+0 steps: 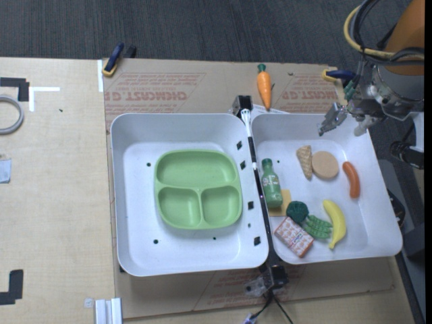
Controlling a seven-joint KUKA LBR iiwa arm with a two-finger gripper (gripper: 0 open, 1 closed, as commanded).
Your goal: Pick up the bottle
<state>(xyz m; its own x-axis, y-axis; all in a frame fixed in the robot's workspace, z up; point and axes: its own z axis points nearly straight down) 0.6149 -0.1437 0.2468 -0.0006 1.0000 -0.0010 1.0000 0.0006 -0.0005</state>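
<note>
Approach looks like the step in hand; the gripper (344, 121) hovers at the right bin's (378, 245) far edge, jaws apart and empty; the bottle (271, 183) lies by the left wall, so the next move calls for travel leftward and down over it.

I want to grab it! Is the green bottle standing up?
No, lying down. The bottle shows its whole side, cap toward the far edge of the right bin.

Left bin (128, 201): green three-compartment tray (198, 190), centered. Right bin (378, 201): banana (335, 222), sausage (352, 179), round cookie (325, 165), broccoli (298, 211), red-patterned packet (293, 237) at near left. Toy carrot (263, 86) lies on cardboard (169, 90) beyond the bins.
</note>
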